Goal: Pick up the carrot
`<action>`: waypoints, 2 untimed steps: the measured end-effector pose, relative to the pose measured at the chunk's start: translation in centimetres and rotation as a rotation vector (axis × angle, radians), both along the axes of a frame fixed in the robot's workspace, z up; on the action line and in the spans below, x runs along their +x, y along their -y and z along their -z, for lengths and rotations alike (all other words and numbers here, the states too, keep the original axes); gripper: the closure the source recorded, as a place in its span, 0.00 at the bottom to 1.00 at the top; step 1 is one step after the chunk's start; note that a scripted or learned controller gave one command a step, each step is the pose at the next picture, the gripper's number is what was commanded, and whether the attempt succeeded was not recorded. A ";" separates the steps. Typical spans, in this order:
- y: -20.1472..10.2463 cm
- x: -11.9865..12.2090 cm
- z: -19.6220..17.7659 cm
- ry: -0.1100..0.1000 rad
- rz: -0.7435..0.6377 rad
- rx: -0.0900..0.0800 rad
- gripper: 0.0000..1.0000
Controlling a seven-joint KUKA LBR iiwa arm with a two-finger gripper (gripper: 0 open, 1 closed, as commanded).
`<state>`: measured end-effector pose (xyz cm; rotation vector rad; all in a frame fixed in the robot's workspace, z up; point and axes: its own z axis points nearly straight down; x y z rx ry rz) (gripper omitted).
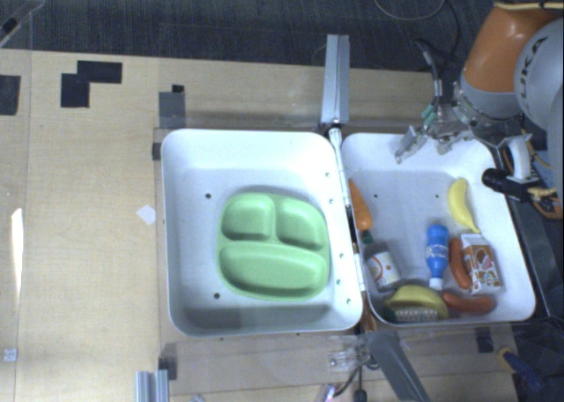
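One carrot (pixel 359 206), no legible labels

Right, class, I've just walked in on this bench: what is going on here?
A grey robot arm with an orange band reaches in over the right white bin, its gripper hovering above the far edge, holding nothing. The orange carrot it should pick lies untouched along that bin's left wall, beside a yellow banana and a blue bottle. The left bin holds a green divided tray.
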<state>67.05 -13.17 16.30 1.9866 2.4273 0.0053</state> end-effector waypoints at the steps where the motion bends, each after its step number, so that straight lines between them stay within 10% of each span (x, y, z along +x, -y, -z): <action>1: -3.0 -1.5 7.4 0.005 -0.315 -0.003 0.00; 2: -3.1 -1.2 6.1 0.013 -0.316 -0.002 1.00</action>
